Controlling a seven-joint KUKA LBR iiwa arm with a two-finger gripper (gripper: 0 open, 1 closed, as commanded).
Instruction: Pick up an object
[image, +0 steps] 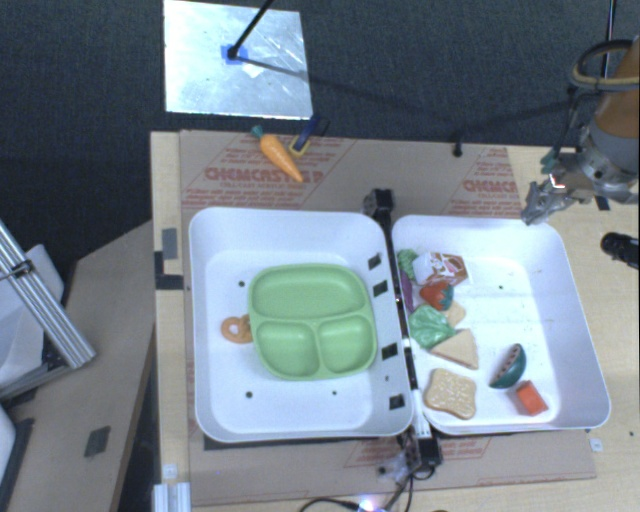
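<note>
Divided tray (308, 320) in left bin (215, 240) (pretzel (237, 329) beside); toy foods in right bin (575, 300).

Bench on dark carpet, lit evenly from above.
A pale wooden bench (120, 300) carries a cardboard sheet (330, 165) printed with red lettering. Dark blue-grey carpet (80, 100) surrounds it. 1 shiny metal plate (238, 60) lies on the floor beyond the bench, and an aluminium frame (35, 300) stands at the left edge.
</note>
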